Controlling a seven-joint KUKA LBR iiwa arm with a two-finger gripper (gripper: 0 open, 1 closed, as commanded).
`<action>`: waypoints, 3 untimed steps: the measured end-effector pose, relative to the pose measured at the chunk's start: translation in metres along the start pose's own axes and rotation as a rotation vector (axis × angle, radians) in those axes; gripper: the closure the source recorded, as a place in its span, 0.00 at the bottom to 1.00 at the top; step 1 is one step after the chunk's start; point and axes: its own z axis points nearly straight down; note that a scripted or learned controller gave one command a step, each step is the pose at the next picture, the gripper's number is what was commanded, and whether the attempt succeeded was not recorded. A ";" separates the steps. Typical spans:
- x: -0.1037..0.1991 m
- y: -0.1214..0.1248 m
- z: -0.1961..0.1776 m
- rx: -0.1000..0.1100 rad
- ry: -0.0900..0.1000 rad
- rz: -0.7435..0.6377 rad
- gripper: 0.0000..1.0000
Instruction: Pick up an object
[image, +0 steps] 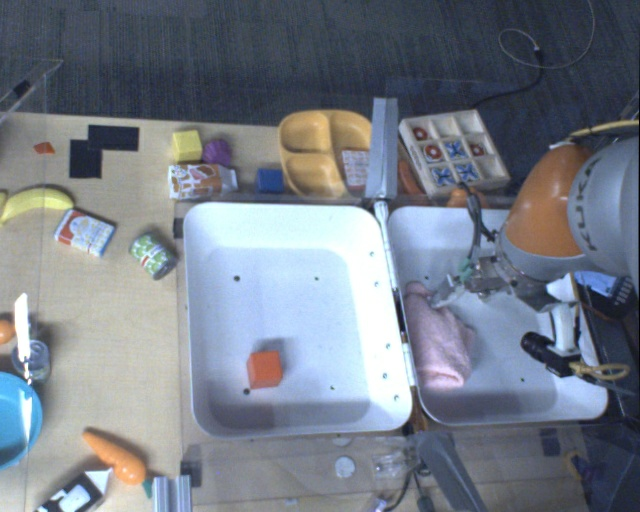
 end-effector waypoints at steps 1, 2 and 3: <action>0.000 -0.063 -0.001 -0.001 -0.001 -0.089 0.00; -0.011 -0.005 -0.050 0.009 0.002 -0.089 0.00; 0.023 -0.050 -0.001 -0.002 -0.001 -0.149 0.00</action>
